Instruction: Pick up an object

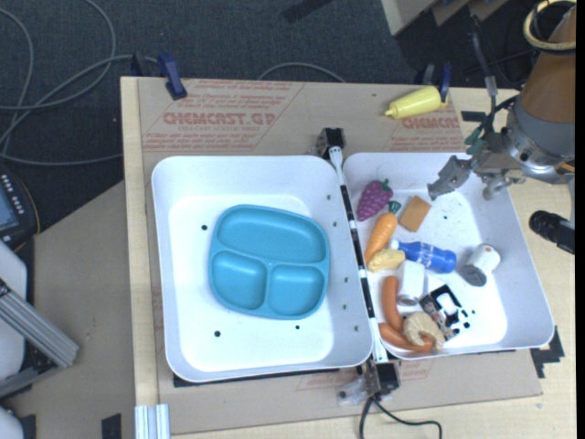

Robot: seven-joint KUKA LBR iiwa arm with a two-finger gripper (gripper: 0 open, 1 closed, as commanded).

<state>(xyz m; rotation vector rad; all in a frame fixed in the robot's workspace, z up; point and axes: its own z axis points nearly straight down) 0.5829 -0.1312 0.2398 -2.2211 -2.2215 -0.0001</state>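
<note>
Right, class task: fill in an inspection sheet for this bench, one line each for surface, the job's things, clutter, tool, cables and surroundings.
Surface: brown board bearing two white bins, left bin and right bin.
Job's things: right bin holds grapes, carrot, blue bottle, sausage and other small items.
Clutter: blue divided plate in left bin; yellow object on the board behind the right bin.
Tool: tool above the right bin's back edge, holding nothing seen.
Cables: cables loop on the floor.
Surroundings: dark floor.
</note>
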